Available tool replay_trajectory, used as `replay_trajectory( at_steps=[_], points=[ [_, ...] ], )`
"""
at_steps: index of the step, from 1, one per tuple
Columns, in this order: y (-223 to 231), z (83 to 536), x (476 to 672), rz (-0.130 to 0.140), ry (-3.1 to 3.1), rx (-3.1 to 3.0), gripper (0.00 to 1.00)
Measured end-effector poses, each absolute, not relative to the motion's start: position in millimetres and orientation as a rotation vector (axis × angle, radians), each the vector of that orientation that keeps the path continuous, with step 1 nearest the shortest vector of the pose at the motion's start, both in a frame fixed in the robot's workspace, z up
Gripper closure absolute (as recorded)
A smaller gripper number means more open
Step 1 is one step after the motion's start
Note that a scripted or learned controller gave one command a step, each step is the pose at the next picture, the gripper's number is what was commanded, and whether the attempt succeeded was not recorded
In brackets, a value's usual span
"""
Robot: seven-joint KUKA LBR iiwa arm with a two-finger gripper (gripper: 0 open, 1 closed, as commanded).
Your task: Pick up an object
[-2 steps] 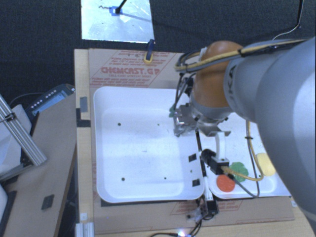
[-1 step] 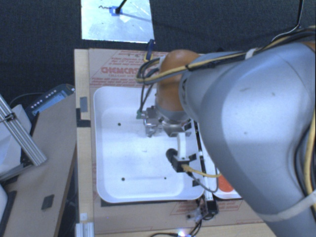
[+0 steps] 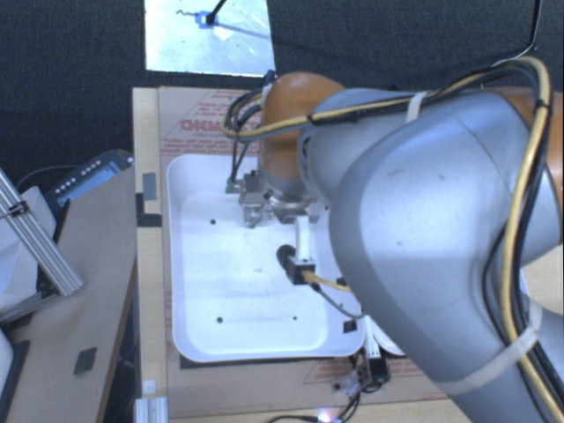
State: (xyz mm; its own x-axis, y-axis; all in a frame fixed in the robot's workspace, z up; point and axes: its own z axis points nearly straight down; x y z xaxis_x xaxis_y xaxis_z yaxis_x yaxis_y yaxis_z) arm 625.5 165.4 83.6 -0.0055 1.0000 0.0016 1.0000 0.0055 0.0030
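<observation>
Though cropped by the left edge, plainly a silver rail (image 3: 37,236), lying slantwise beside a tan board (image 3: 88,307). Just far of that, a dark device (image 3: 92,173) with a row of small blue lights.

Further right, at the far side, a shiny sheet (image 3: 207,25) against dark cloth. Near of it, brown cardboard (image 3: 203,123) with red print, spread under the left bin.

Then the left bin (image 3: 189,271) itself: shallow, white, rounded at the corners, near rim fully in sight, right side covered by the arm. On its floor, three small dark dots: one toward the far left, two toward the near side. Otherwise bare white floor with faint scuffs.

Over the bin's far middle, the gripper (image 3: 257,208), low above the floor, hung under the orange band (image 3: 295,104). Apart or together: cannot tell. Nothing seen held.

Just right and near of it, a small dark thing (image 3: 286,257) close to the bin's middle, touching a thin white strut, with a yellow lead trailing off to the right. Loose object or part of the gripper's fittings: cannot tell.

Rightmost, the grey arm (image 3: 441,236), huge and close to the lens, wrapped with yellow-and-black cables (image 3: 529,192) strapped on by pale ties. Beyond its right flank, a patch of white (image 3: 542,278); second bin or not, cannot tell.
</observation>
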Motion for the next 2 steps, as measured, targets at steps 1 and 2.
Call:
replay_trajectory(
  at_steps=[1,2],
  points=[
    [219.7,138.5,602.7,0.009,2.232,2.212,1.0],
    [138.9,221.4,591.8,0.007,2.213,2.224,1.0]
  ],
)
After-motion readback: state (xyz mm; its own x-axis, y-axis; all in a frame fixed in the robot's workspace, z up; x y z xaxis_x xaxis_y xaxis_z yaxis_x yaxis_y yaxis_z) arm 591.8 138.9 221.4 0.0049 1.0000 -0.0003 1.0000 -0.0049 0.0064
